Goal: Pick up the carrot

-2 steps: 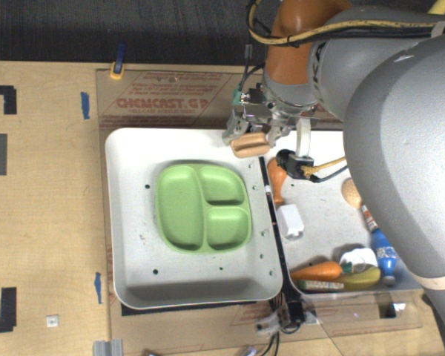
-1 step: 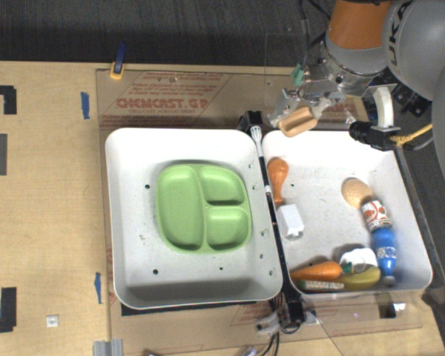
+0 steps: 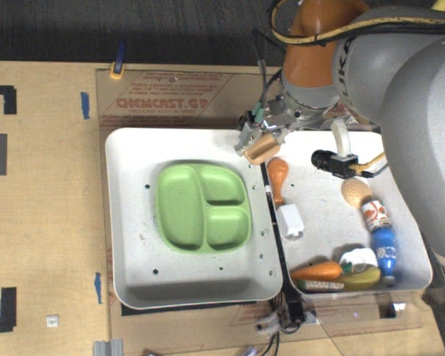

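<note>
While the left bin [image 3: 126, 221] carries a green divided plate [image 3: 204, 206], the gripper [image 3: 258, 148] hovers at the seam between bins, fingers too blurred to tell whether spread or pressed together. Just below it lies an orange drumstick-shaped toy [image 3: 279, 176], then a white block [image 3: 290, 220]. Down at the right bin's [image 3: 408, 221] near edge lies the carrot [image 3: 317, 271], beside a banana [image 3: 365, 277] and a blue bottle [image 3: 385, 251].

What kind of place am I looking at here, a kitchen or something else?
Probably a robotics lab bench, not a kitchen: a big grey robot arm with an orange band, two shallow white plastic bins on taped cardboard, and toy food like the orange carrot.
</note>
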{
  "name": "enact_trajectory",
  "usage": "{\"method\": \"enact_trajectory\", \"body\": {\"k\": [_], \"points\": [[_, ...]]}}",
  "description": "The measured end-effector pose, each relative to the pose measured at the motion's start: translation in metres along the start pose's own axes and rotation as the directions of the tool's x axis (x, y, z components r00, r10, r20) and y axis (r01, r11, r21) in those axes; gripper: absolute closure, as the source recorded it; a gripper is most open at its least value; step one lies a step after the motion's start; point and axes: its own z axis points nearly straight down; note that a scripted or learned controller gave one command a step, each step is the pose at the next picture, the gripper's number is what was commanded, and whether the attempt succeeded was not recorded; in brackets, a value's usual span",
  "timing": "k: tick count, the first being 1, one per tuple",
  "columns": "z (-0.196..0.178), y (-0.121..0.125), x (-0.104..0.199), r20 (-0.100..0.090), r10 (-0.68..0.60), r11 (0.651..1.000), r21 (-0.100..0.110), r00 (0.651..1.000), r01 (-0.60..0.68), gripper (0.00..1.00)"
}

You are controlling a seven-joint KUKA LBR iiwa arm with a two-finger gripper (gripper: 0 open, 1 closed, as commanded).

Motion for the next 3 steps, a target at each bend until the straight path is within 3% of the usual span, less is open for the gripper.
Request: {"method": "enact_trajectory", "body": {"k": [1, 2, 3], "points": [[0.015, 0.001, 0.072, 0.000, -0.010, 1.000, -0.006, 1.000, 0.010, 1.00], [0.058, -0.003, 0.091, 0.001, 0.322, 0.947, -0.012, 0.947, -0.322, 1.00], [-0.126, 0.014, 0.040, 0.010, -0.112, 0.994, -0.017, 0.994, 0.112, 1.00]]}}
